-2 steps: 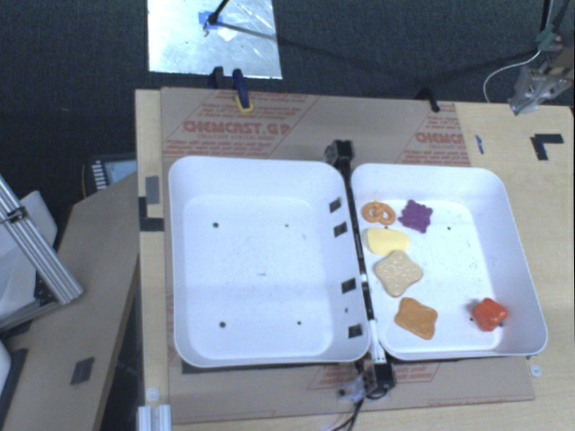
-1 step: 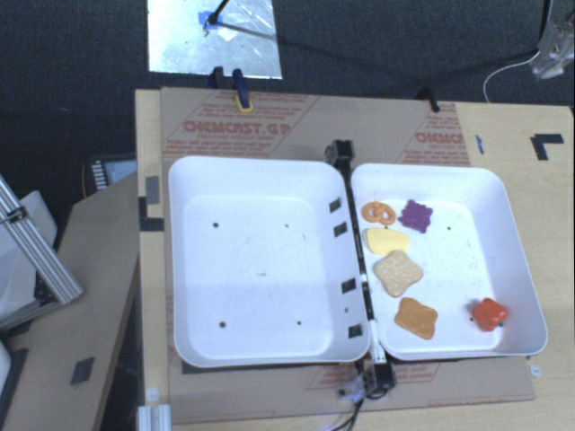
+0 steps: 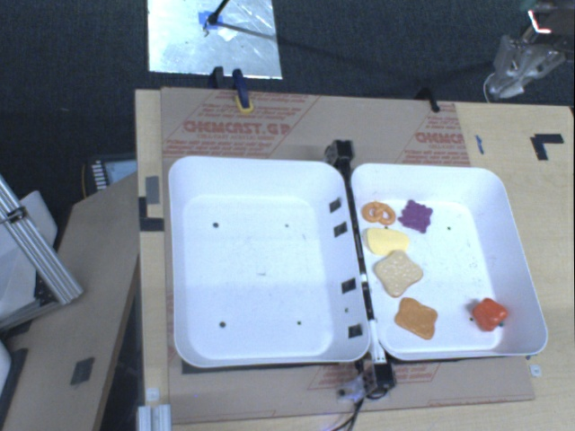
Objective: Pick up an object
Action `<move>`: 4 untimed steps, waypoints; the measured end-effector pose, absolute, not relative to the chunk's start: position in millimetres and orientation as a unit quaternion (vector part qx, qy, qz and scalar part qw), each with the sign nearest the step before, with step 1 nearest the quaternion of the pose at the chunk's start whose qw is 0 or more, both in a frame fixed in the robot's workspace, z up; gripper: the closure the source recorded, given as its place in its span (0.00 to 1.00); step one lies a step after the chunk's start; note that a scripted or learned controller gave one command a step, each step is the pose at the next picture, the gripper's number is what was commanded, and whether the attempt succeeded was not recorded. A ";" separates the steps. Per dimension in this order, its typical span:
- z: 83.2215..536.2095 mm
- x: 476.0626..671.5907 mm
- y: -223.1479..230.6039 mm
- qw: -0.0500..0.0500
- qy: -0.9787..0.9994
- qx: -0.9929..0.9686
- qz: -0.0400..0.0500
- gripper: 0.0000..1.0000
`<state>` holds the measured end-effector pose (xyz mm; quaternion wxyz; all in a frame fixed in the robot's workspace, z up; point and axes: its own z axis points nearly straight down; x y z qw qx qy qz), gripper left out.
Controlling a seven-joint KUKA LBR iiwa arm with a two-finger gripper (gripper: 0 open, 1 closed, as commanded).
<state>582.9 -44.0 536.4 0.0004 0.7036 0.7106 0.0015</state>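
Note:
The right bin (image 3: 503, 206) holds several small toy foods. A pretzel (image 3: 378, 212) lies at its upper left, beside a purple grape-like piece (image 3: 416, 215). Below them sit a pale yellow piece (image 3: 387, 241), a beige bread slice (image 3: 397, 273) and an orange-brown toast piece (image 3: 417, 318). A red-orange piece (image 3: 490, 313) rests near the bin's lower right corner. My gripper (image 3: 522, 65) hangs at the top right of the view, high and well beyond the bench's far edge, away from every object. Nothing is visibly held in it.
The left bin (image 3: 184, 268) lies beside the right one, joined along a black-clipped middle seam (image 3: 350, 250). Both rest on a cardboard sheet (image 3: 269, 124). A silvery plate (image 3: 214, 25) lies on the dark floor at the back. An aluminium frame (image 3: 31, 250) stands at left.

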 end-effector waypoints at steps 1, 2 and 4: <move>535.4 521.7 41.0 0.000 0.711 0.703 0.001 1.00; 535.3 485.2 125.6 0.000 0.711 0.704 0.001 1.00; 538.3 522.4 209.2 0.002 0.709 0.705 0.004 1.00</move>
